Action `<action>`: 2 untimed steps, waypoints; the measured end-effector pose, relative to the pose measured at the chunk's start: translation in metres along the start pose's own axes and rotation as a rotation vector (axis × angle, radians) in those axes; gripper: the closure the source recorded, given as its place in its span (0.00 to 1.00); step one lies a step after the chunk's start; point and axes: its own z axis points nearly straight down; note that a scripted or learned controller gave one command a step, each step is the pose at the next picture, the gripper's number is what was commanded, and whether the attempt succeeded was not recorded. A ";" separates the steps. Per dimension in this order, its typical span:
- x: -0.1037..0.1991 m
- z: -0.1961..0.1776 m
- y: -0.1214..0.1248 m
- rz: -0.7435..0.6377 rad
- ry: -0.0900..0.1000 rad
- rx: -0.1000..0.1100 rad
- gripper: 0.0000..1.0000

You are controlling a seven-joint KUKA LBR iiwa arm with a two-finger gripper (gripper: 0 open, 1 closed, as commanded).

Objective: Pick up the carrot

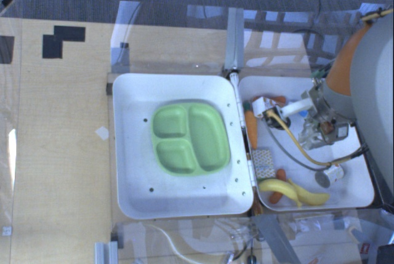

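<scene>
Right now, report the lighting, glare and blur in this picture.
Camera view: even, soft lighting with faint shadows; pale glare streaks on the clear panels behind the two white bins; the large grey arm at right is blurred from closeness; the long orange carrot and divided green plastic tray read reasonably sharp.

Single fixed camera overhead, slanted down on both bins [123, 152].

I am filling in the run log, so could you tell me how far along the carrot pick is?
Done: the arm has reached over the right bin, with the gripper above its middle. In hand: nothing that can be seen. Left: the carrot lies along the bin's left wall, apart from the gripper, near the banana, so the approach, grasp and lift remain.
</scene>
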 end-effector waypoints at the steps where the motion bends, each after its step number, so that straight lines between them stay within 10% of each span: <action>1: 0.004 0.089 0.000 -0.027 0.008 -0.001 1.00; 2: 0.010 0.008 0.013 0.000 0.000 0.000 1.00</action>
